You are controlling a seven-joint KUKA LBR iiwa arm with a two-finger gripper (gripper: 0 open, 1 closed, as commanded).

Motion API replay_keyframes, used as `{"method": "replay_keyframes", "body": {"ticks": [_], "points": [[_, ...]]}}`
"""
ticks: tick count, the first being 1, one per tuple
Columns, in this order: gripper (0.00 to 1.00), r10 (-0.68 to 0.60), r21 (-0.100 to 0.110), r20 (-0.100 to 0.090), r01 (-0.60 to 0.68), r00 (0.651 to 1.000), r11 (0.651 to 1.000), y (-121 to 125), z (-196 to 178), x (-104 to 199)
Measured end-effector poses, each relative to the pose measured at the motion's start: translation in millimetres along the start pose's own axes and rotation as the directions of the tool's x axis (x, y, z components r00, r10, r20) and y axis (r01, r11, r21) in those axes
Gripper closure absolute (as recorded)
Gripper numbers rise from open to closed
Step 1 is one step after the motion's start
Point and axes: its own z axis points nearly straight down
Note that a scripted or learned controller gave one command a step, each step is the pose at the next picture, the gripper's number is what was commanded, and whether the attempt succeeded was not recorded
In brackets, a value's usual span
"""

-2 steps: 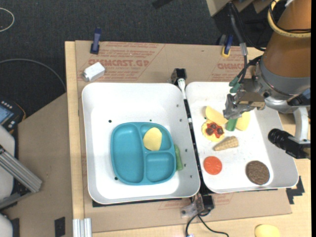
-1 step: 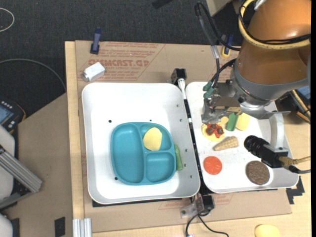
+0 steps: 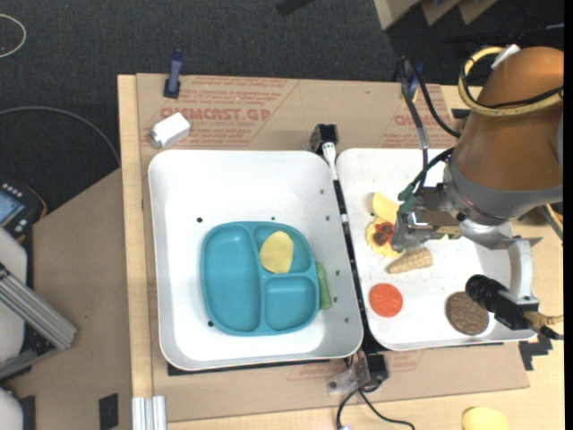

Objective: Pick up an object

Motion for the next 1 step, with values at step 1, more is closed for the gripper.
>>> {"method": "replay_keyframes", "body": {"ticks": [1], "points": [[1.0,-0.017,-0.022,-0.006,0.017,1.0,1.0,0.8,-103.8,74.1]]}}
